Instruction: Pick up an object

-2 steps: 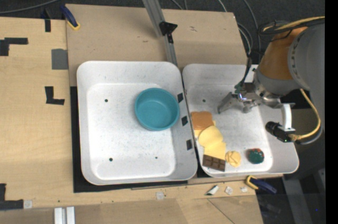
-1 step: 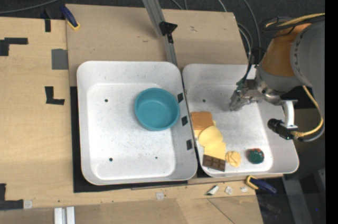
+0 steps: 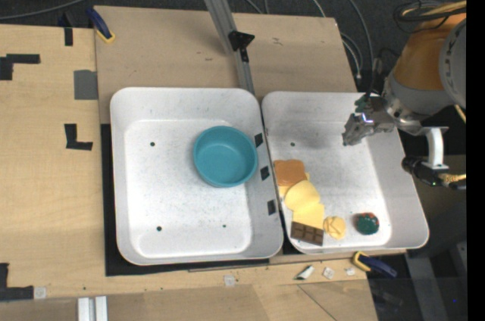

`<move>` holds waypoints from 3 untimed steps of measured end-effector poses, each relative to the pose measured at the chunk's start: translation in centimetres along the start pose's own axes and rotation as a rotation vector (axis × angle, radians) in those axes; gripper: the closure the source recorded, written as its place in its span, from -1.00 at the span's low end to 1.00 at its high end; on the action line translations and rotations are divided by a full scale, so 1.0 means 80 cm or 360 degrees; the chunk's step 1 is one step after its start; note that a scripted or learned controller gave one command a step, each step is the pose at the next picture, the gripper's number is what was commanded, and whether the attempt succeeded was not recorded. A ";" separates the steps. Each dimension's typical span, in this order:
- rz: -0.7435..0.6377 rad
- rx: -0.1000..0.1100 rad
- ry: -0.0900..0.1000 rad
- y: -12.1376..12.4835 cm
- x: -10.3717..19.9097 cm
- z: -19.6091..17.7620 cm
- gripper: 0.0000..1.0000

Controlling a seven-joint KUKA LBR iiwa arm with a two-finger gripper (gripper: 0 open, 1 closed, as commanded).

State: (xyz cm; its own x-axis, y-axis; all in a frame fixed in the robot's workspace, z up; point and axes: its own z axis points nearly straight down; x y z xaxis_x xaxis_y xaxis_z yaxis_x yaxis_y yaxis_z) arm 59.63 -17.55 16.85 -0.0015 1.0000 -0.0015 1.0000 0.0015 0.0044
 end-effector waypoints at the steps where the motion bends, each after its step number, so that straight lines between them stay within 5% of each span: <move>1: 0.0000 0.0000 0.0000 0.003 -0.003 -0.079 1.00; 2: 0.0001 0.0014 0.0001 0.002 -0.002 -0.036 1.00; 3: -0.0006 0.0010 0.0004 -0.014 0.058 -0.048 1.00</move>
State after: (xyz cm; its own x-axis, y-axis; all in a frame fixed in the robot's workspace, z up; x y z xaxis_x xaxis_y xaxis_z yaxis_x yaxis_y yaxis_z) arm 58.51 -12.94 20.71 -0.0050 1.0000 0.0012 1.0000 0.0050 -0.0020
